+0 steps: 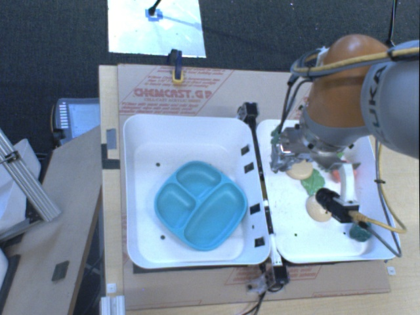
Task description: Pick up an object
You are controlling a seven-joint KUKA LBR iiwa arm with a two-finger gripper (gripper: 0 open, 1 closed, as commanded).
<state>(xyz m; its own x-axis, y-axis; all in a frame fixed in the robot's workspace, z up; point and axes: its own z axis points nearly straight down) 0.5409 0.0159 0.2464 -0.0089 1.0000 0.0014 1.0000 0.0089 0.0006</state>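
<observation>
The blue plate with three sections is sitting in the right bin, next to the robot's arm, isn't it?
Not quite. The blue plate does have three sections, but it sits in the left bin. The robot's arm is over the right bin, as the camera view shows.

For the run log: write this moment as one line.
arm over right bin | gripper low among small items | blue plate in left bin | no grasp seen

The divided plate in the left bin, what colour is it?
Light blue, clearest in the camera view: plate.
</observation>
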